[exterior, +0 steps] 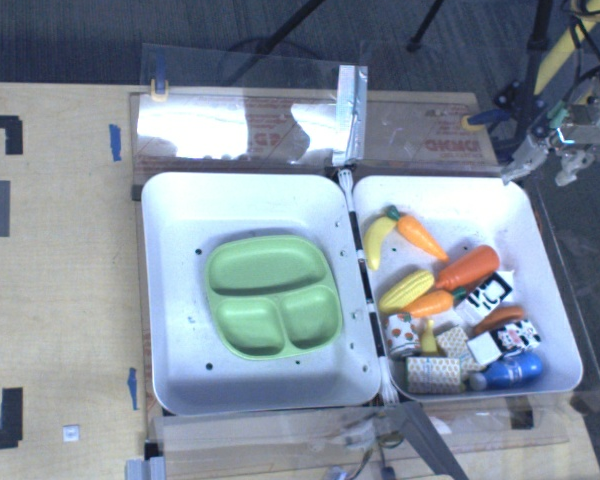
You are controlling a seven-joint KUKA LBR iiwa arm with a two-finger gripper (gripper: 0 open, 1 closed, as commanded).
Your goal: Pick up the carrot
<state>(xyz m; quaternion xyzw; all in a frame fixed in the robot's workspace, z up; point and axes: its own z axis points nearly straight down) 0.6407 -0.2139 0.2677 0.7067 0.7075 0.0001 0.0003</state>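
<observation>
Lying along the near wall of the right bin (pixel 552 268) are a blue bottle (pixel 510 372) and a patterned box (pixel 435 372), side by side; just behind them sit a small can (pixel 401 334), a black-and-white spotted piece (pixel 518 339) and a reddish-brown piece (pixel 500 319); farther in, a corn cob (pixel 407 289) lies tilted, touching a small orange piece (pixel 431 303), with a larger orange-red vegetable (pixel 467 266) slanting just beyond and a black-and-white card (pixel 487 293) beside it; the carrot (pixel 420 235), orange with a green top, lies toward the far-left part of this bin, its green end pointing to the far wall, just beside a yellow banana (pixel 378 240) that curves along the divider; in the left bin (pixel 170 268) a green divided plate (pixel 273 294) rests near the middle; past the bins a clear plastic screen (pixel 240 118) stands upright; the gripper (pixel 565 153) hangs beyond the far-right corner of the right bin, well apart from the carrot, and I cannot tell how it is set.
</observation>
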